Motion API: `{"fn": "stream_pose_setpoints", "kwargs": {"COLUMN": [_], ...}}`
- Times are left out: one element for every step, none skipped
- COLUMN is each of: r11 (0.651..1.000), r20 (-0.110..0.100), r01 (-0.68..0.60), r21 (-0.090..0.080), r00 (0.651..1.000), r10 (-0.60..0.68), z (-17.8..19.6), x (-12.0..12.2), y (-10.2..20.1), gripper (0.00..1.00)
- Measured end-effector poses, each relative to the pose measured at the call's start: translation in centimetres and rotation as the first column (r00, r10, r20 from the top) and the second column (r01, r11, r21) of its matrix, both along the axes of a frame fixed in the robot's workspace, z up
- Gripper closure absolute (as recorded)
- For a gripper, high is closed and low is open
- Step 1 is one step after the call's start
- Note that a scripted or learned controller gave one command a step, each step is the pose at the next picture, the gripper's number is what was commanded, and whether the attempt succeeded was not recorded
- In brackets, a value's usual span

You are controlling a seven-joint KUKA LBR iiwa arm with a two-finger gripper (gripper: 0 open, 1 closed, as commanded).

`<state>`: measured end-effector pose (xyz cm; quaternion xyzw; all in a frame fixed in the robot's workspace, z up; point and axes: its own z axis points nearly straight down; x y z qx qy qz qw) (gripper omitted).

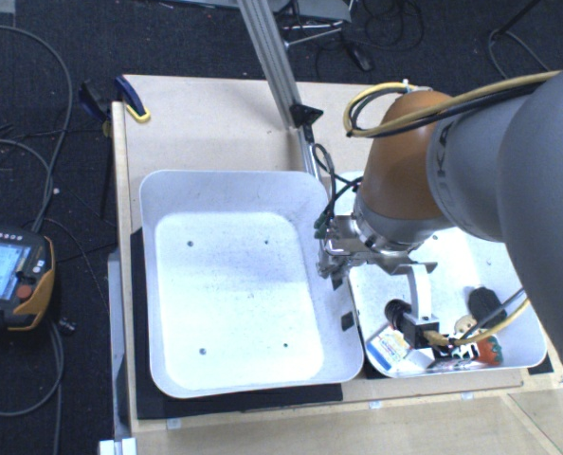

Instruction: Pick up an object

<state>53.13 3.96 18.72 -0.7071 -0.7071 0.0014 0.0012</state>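
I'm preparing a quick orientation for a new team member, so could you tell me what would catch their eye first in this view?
The big grey arm with its orange band dominates the right side, reaching down over the right white bin. The left shallow white bin forms a broad bright patch at the centre. A small clutter of objects lies at the right bin's near edge, including a blue-and-white packet and a small red item.

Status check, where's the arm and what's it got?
Arm low over the right bin, grip unconfirmed. Clutter piled at that bin's near edge. Left bin beside it.
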Motion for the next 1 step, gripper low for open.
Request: {"fn": "stream_pose_setpoints", "kwargs": {"r11": [1.0], "r20": [0.003], "r01": [0.0], "r21": [0.0], "r00": [1.0], "r10": [0.0], "z": [0.09], "x": [0.12], "y": [-0.01], "gripper": [0.0]}}
